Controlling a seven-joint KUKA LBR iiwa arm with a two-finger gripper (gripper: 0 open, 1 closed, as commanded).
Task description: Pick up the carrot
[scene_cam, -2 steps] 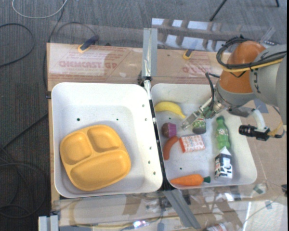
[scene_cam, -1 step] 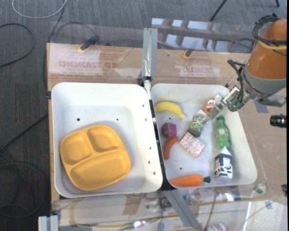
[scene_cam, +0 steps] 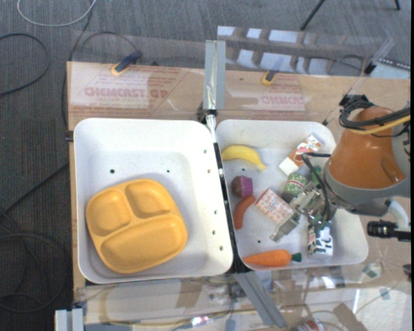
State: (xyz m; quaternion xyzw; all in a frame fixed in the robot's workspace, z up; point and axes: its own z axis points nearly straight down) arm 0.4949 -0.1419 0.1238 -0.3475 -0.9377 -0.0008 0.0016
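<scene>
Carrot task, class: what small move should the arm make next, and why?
Probably shift the pincer toward the bin's near edge and stop over the carrot. The carrot lies free by the near wall, while the pincer sits above the small box.

yellow tray (scene_cam: 136, 225), banana (scene_cam: 243, 156), purple onion (scene_cam: 242, 185)

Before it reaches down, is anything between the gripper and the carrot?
Nothing visible. The carrot lies alone at the right bin's near edge; the gripper hovers just above it, over bare floor.
</scene>
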